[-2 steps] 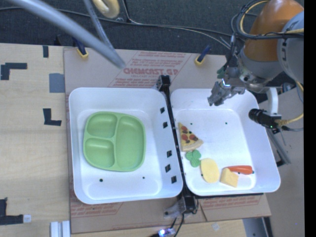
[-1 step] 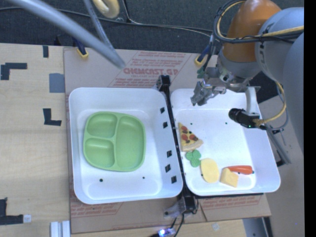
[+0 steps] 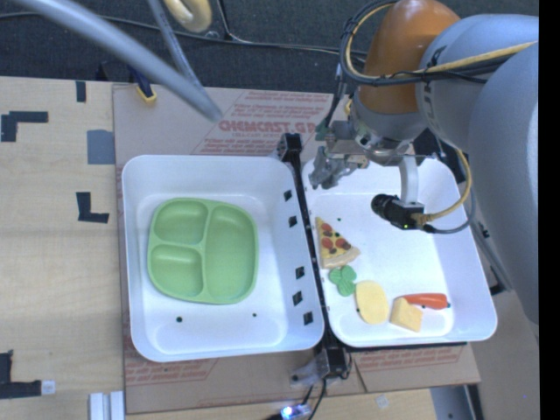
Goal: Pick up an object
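White plastic of the right bin (image 3: 455,318) is lying under my gripper (image 3: 331,171), which is hovering near the far edge. The pizza slice (image 3: 333,244), yellow piece (image 3: 371,302) and cheese wedge (image 3: 407,315) are sitting nearer.

Red print "CHEMCAST" on cardboard sheet (image 3: 262,121) under bins; rest illegible.

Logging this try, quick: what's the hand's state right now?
Hand: cannot be told whether open or closed; nothing seen held; it hovers at the far end of the right bin.
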Controlling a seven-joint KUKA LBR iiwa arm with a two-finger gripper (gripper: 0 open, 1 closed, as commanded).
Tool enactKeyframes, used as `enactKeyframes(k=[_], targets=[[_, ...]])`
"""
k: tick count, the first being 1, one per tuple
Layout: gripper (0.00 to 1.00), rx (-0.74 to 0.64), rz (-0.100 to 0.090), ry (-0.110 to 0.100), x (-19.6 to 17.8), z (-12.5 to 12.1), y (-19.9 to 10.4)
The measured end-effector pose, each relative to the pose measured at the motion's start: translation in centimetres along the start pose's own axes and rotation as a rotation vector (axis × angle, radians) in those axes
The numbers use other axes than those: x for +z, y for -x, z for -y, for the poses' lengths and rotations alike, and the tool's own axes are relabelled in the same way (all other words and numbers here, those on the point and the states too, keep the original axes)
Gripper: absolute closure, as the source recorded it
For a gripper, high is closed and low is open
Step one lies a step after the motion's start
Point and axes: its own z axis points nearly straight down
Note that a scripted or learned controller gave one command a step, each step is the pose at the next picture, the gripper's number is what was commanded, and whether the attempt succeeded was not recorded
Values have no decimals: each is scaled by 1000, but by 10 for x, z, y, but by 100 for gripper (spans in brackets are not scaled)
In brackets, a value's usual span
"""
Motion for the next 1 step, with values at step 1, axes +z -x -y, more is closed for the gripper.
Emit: enactKeyframes(k=[1], targets=[[100,-1,-1,3,-6,-19,-50]])
